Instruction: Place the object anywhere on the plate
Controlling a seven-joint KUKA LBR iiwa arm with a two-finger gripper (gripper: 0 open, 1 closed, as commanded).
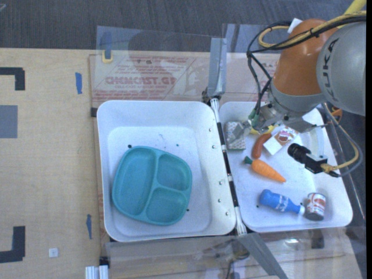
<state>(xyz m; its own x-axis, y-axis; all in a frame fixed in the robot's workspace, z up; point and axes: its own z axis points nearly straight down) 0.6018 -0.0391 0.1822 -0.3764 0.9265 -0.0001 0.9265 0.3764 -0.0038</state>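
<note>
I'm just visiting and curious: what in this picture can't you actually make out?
- The claw: in the camera view the orange and grey arm covers it, so open or shut is unclear.
- The small can: label too small to read.
- The grey crumpled item: too blurred to identify.
- The red and white packet: partly under the arm.
- The teal plate is fully visible.

The arm (343, 68) was rounded and grey, with a glossy orange band (299, 54) above the wrist; part of dark lettering showed on the grey shell. Yellow and black cables (264, 39) looped around the band.
</note>
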